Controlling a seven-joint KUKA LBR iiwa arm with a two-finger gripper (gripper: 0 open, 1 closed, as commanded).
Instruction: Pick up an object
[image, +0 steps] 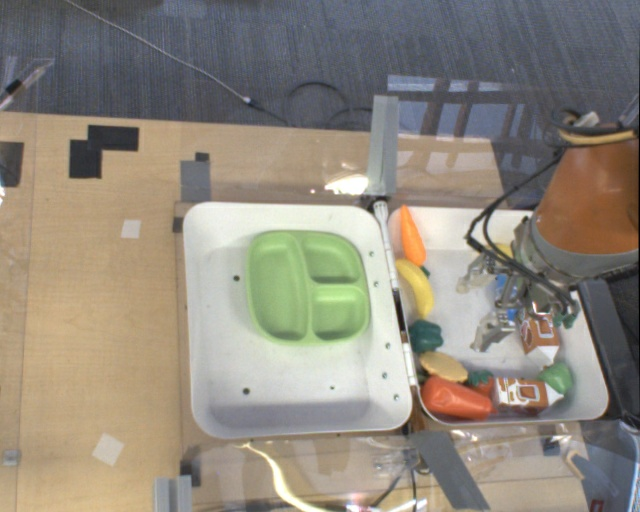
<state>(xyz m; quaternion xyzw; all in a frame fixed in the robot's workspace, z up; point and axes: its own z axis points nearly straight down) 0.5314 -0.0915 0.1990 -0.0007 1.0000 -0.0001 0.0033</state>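
My gripper (487, 305) hangs low over the right bin (596, 398), under the orange band of the arm. Its two metal fingers stand apart, open, with bare bin floor between them. A small brown and white carton (541, 336) lies just to its right. Along the bin's left side lie an orange carrot (411, 232), a yellow banana (416, 287) and a dark green piece (425, 333). At the front are a pale yellow piece (443, 365), a red-orange pepper (457, 399), a second carton (518, 394) and a green piece (557, 377).
The left bin (215, 400) holds a green divided plate (305, 285). A raised divider (393, 290) separates the two bins. Black cables (495, 225) loop from the wrist above the right bin's back part.
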